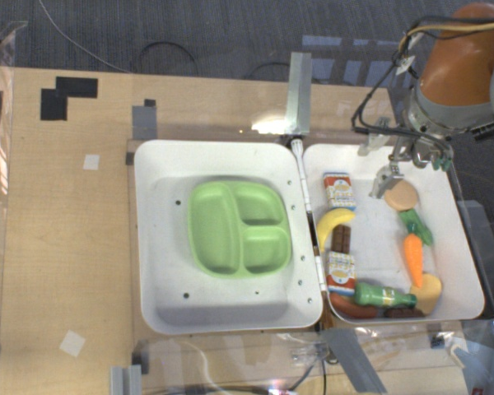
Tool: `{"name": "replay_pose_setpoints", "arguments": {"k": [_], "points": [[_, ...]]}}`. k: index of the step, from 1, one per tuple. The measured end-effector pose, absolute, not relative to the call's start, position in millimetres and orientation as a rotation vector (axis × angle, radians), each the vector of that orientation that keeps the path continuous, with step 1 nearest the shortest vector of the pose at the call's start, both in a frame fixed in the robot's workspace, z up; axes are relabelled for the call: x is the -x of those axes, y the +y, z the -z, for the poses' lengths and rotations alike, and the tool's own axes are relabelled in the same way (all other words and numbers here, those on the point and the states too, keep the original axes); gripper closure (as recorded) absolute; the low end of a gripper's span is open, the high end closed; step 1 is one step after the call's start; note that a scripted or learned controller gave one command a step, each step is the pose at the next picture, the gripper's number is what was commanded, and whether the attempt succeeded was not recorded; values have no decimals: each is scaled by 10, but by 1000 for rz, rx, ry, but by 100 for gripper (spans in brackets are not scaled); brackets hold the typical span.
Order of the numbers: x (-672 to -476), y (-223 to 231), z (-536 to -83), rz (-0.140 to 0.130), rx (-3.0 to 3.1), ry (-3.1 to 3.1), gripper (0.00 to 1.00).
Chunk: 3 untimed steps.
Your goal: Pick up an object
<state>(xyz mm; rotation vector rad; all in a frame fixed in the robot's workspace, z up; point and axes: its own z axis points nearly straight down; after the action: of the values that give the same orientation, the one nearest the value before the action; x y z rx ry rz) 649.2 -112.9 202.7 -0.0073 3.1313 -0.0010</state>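
Arm (465, 64) cut off by right edge; sausage (354, 307) partly under bottle (384, 295).

Light wooden bench (58, 245) fills most of frame, dark floor along upper edge. Two shallow white bins side by side on bench: left bin (160, 303) at centre, right bin (457, 245) at right, touching along inner rims. Black L-shaped mark (66, 95) on bench at upper left. Small pale squares (91, 162) at left and lower left. Grey metal brackets (300, 89) at bin corners.
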Motion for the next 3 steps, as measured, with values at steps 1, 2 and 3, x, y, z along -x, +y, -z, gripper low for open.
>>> {"name": "replay_pose_setpoints", "arguments": {"k": [1,2,3], "points": [[-6166,-1470,-972,3,208,3123,0],[-5708,-1484,-902,5,250,3117,0],[-5767,-1470,-1057,12,258,3097,100]]}}
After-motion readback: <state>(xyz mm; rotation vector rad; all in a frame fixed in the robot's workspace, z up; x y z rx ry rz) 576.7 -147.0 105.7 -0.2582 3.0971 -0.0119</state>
